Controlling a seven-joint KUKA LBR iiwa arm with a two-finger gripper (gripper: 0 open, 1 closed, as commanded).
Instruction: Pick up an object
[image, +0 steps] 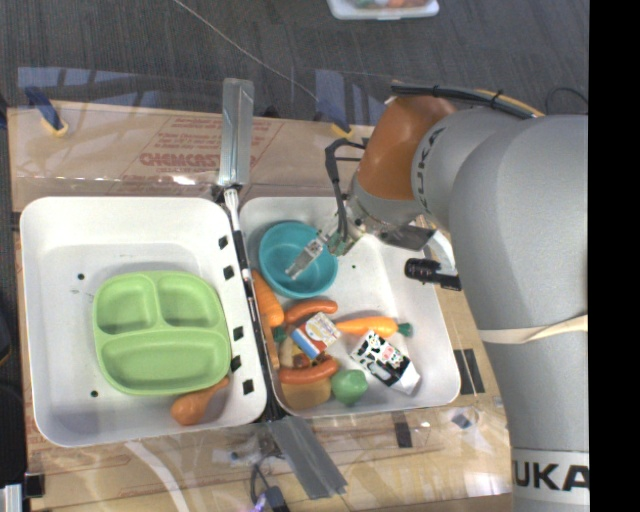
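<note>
Camera view: at frame centre, the gripper (312, 252) hangs over the teal bowl (297, 258) in the right bin (435, 330), fingers spread narrowly around nothing. Graspable objects crowd below it: carrots (368, 325), a cow-print carton (382, 360), a green ball (350, 385). A clean pick likely means centring on one isolated piece before closing.

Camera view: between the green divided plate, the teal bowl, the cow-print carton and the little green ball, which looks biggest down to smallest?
1. green divided plate
2. teal bowl
3. cow-print carton
4. green ball
</note>
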